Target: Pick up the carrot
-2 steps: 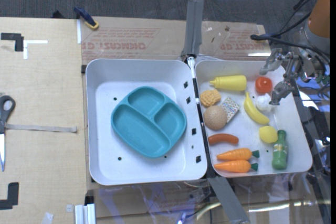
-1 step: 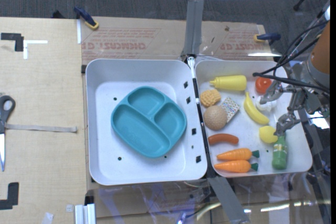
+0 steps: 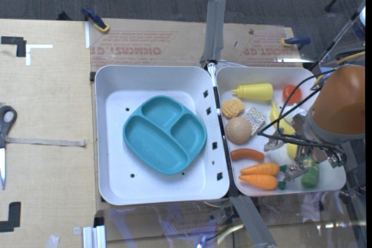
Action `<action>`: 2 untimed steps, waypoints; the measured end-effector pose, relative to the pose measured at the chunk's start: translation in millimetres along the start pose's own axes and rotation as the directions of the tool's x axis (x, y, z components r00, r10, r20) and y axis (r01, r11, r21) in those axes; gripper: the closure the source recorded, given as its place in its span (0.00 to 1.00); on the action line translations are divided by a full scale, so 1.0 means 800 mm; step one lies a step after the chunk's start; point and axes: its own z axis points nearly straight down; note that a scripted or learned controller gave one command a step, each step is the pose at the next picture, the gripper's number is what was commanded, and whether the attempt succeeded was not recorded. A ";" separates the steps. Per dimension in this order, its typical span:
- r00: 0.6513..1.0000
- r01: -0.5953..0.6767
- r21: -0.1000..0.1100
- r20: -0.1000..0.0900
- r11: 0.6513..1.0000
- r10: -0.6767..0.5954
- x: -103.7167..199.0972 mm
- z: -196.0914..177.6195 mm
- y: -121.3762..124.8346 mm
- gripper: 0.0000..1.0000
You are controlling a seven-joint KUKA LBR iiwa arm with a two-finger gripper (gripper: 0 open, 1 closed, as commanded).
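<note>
Orange carrots lie at the lower edge of the right bin, two of them stacked side by side, and we see the gripper just to their right, close to their green tops; whether its fingers are apart or together we cannot tell. A green item sits just right of the gripper. Above the carrots we find a sausage, then a brown ball, a waffle and, toward the upper part of the bin, a yellow bottle and a tomato. At the frame's right the arm hangs over this bin. In the left bin rests a blue divided plate.
</note>
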 end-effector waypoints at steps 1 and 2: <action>1.000 -0.018 -0.005 -0.008 1.000 0.018 -0.031 -0.033 0.044 0.00; 0.992 -0.123 -0.001 -0.001 0.992 0.123 -0.026 -0.016 0.060 0.00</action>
